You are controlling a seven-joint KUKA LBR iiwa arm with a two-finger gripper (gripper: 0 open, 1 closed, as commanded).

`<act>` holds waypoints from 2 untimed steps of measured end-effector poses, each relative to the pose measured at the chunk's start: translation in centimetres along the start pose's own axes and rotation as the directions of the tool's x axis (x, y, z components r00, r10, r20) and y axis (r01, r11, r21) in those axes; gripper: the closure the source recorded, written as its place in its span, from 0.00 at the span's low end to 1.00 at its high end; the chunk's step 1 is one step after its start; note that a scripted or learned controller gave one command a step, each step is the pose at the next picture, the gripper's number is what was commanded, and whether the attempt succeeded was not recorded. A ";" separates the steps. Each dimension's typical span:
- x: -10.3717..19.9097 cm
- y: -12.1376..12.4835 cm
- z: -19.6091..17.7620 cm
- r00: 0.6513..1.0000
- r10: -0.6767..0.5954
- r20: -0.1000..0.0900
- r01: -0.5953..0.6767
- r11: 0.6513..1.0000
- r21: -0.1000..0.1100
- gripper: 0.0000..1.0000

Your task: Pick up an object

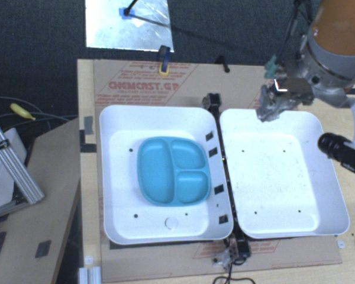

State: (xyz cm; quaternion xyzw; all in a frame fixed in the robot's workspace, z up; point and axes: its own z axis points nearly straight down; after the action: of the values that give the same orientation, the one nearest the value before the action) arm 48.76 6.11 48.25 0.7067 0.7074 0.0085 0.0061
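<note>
Though partly blurred, end effector above right bin's far edge.

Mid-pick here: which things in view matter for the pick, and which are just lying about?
For the job: blue plate, left bin, gripper.
Lying about: right bin, foil sheet, yellow clamp, cardboard.

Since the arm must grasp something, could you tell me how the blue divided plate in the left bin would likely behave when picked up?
The blue divided plate looks like moulded plastic, so probably stiff and light. It lies flat and low, so the gripper may struggle to catch its rim. Its smooth surface suggests it could slide across the left bin.
</note>
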 end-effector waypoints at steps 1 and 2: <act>-1.0 -0.2 5.1 1.000 0.002 0.004 -0.002 1.000 0.021 1.00; -3.8 -0.2 8.3 1.000 0.003 0.004 -0.003 1.000 0.020 1.00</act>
State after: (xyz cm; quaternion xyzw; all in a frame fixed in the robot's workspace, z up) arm 48.73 2.37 39.98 0.7080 0.7062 -0.0001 0.0004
